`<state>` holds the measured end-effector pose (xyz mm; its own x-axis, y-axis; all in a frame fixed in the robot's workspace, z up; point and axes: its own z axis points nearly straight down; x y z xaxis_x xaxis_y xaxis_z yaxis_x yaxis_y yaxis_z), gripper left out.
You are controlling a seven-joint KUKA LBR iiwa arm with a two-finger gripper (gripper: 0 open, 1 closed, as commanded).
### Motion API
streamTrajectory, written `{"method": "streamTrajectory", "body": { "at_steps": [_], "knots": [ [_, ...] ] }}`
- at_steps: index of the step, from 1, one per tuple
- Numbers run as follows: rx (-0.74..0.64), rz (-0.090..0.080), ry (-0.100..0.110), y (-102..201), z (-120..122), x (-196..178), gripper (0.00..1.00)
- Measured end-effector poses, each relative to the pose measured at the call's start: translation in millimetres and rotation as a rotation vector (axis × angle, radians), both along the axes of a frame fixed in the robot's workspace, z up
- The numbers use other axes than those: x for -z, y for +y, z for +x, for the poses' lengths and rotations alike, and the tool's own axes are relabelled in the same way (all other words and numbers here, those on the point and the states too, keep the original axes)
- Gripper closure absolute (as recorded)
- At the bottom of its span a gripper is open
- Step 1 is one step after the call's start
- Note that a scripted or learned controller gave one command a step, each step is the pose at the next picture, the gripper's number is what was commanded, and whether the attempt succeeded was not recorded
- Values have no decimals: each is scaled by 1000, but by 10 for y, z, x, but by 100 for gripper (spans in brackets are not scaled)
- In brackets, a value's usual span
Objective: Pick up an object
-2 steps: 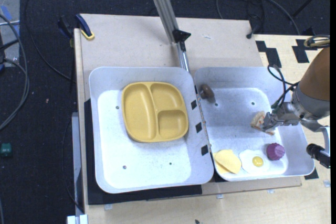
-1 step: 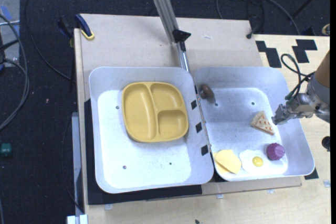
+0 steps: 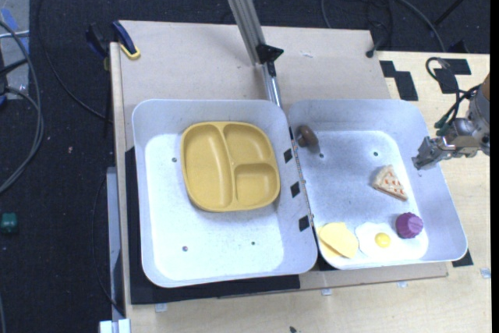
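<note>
Our tool (image 3: 427,153) hangs at the right bin's edge; we cannot tell its state. The small triangular toy pizza slice (image 3: 389,182) lies in the white right bin (image 3: 351,117). It looks light, stiff and slippery; we should take its long sides.

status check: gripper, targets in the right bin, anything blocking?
Gripper over right white bin's right rim. Pizza-slice toy nearest; purple toy, fried-egg toy, yellow piece, brown piece apart. Path clear.
</note>
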<state>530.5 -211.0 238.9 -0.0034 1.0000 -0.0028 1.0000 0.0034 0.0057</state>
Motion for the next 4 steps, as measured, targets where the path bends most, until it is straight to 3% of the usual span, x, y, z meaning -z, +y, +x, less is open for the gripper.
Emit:
{"method": "streamTrajectory", "body": {
  "at_steps": [1,4],
  "knots": [
    [1,0,1,-2,12,-325,100],
    [-5,5,8,1603,-204,69,100]
  ]
}}
